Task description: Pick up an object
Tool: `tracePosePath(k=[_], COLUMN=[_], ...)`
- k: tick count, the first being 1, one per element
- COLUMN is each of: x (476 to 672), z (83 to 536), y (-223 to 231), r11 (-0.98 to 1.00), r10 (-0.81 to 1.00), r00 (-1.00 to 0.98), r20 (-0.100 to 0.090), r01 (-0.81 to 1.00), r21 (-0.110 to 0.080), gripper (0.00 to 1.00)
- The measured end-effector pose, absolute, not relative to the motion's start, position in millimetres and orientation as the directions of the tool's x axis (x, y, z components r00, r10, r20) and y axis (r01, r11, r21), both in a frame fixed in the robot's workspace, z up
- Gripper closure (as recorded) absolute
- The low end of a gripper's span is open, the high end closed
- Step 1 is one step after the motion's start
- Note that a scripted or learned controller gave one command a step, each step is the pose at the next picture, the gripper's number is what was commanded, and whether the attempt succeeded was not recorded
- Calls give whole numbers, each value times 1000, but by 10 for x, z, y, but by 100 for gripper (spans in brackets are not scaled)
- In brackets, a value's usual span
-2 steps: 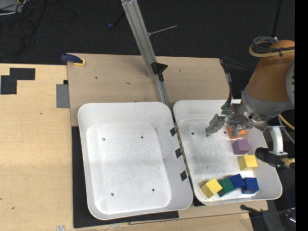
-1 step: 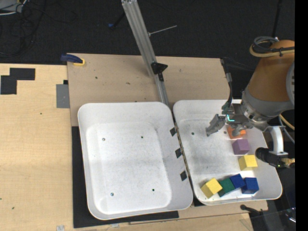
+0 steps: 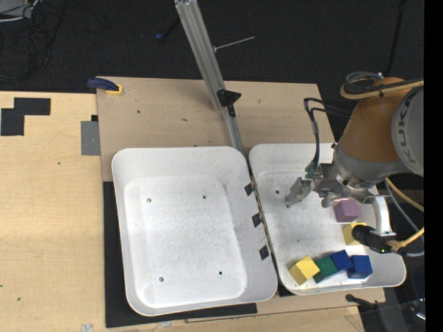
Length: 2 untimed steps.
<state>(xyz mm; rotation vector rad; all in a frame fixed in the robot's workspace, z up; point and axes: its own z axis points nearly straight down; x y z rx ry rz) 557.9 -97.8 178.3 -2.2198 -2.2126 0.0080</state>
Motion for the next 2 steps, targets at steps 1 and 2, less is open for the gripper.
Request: tracePosePath(k=[1,2], x=[5468,5474], z=[1277,916], y=[-961,-957], r11=[-1,-2], r10=[1000,1000], r00=[1,2], r20=[2,1], r01=[1000,1000], r21=[-10,-2], gripper=[0,0])
